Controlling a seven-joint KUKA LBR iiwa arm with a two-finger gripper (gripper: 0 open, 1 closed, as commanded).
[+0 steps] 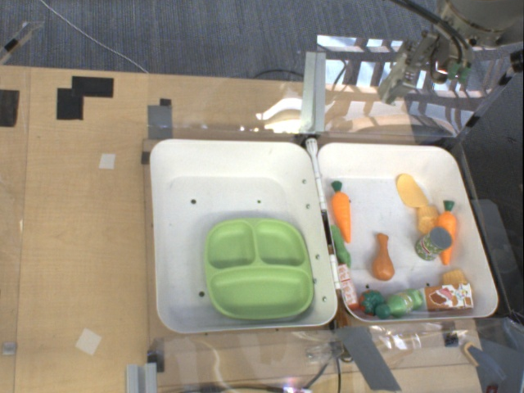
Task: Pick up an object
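Pale wooden bench [74,244] on blue-grey carpet [205,23]; the gripper [401,76] hangs above the right bin [385,164], grip state unclear.

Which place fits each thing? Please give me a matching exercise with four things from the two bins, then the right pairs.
Things:
1. green divided plate
2. carrot
3. juice carton
4. gripper

Places:
A. by the right bin's left wall
B. above the bench, beyond the right bin's far edge
C. in the left bin
D. near the right bin's front right corner

Pairs: 1-C, 2-A, 3-D, 4-B
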